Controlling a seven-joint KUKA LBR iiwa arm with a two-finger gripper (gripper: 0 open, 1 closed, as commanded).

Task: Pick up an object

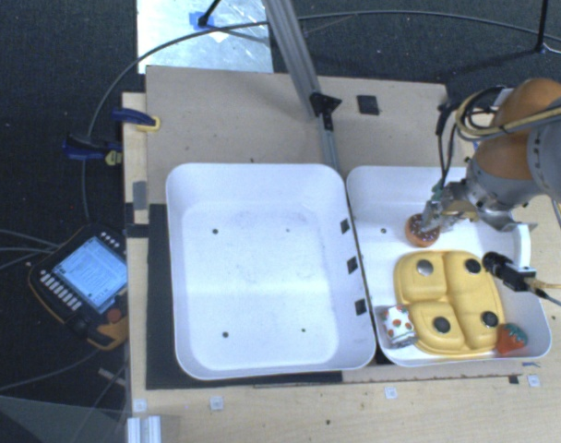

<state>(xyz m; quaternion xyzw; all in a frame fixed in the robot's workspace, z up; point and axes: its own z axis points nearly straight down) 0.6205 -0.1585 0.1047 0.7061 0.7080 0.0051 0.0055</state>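
The bench (234, 123) carries two shallow white bins side by side, and the arm (548, 155) reaches in from the right over the far right corner of the right bin (380, 199). Its gripper (434, 216) hangs low over the far half of that bin, right at the upper right side of a small round brown object (421, 233), which lies on the bin floor a little left of the bin's middle line and nearer the far edge than the near one. The gripper looks to be touching the object or just above it, but at this slant I cannot tell whether the claw is wide, narrow, or closed on anything. Just nearer than the round object, apart from it by a narrow strip of white floor, lies a large yellow tray-like piece (447, 301) with four dark holes in its top; it covers most of the near half of the right bin. A small white block with red marks (398, 326) rests against the yellow piece's left side, close to the bin's near left corner. A small red and orange item (511, 338) sits against the yellow piece's right side, in the near right corner. The left bin (253, 266) stands just beside the right one, their rims touching along the middle of the bench.
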